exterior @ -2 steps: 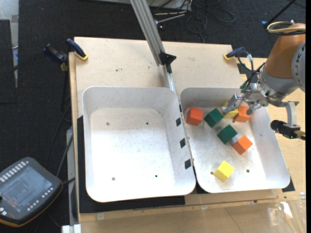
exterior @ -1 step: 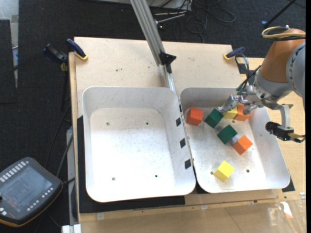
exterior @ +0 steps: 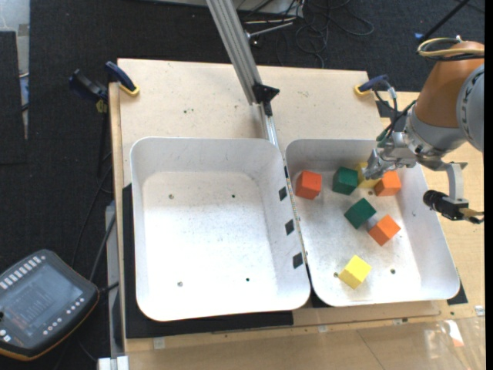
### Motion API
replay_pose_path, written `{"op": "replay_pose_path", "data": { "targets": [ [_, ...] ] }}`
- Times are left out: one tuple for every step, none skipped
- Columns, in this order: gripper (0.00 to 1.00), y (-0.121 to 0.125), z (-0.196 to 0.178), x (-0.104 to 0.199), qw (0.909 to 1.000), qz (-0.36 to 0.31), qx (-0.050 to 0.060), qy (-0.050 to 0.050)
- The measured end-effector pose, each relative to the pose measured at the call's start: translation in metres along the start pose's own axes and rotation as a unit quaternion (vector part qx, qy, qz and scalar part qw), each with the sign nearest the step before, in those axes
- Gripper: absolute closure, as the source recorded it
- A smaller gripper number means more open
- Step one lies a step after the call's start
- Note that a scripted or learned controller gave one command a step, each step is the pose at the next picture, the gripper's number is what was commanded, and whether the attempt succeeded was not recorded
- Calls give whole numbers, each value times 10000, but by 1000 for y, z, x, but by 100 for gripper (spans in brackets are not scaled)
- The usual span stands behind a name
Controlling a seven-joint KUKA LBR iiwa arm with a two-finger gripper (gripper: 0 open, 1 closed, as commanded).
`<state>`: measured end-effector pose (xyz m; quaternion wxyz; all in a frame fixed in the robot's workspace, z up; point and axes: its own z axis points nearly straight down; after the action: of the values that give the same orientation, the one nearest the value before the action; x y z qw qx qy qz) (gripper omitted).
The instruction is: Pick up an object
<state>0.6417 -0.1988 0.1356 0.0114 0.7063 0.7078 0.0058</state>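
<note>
Yellow cube (exterior: 355,271) well below gripper (exterior: 375,173)

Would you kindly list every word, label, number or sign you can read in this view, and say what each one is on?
None can be read.
Pendant at lower left: its screen and keys are too blurred to read.
Black marks on the divider between the bins: plain patches, no lettering.
Blocks and gripper: no markings visible.

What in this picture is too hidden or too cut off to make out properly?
- Tool: its fingertips are hidden by its own body from above, so its grip is unreadable.
- Small yellow piece under the tool: mostly covered, shape unclear.
- Robot arm: cut off by the right edge.
- Grey handheld controller: partly cut by the bottom left edge, screen too small to read.
</note>
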Motion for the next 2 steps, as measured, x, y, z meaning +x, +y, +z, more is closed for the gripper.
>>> {"op": "replay_pose_path", "data": {
  "targets": [
    [100, -2, -46, 4, 10000, -2, 88, 29],
    [100, 1, -101, 3, 10000, -1, 80, 25]
  ]
}}
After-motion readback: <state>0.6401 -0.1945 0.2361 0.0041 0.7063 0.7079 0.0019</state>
